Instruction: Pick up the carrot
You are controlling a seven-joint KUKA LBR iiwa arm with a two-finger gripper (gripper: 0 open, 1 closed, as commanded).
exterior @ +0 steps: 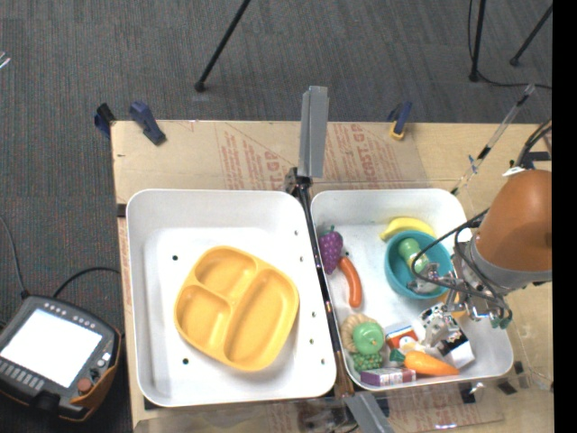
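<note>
Carrot (430,363) lies at the right bin's (361,204) front edge, wedged beside small boxes (455,348), so the gripper (442,325) just above it, whose grip I cannot tell, may snag a box instead.

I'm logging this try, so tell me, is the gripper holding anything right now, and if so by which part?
Nothing shows between its fingers. The gripper hangs just above the carrot near the right bin's front edge, and the carrot lies in the bin.

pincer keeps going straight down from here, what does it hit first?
Probably the small white-and-black box directly beneath the pincer, with the orange toy carrot just beyond it toward the bin's near wall. Depth is hard to judge from this slanted view.
</note>
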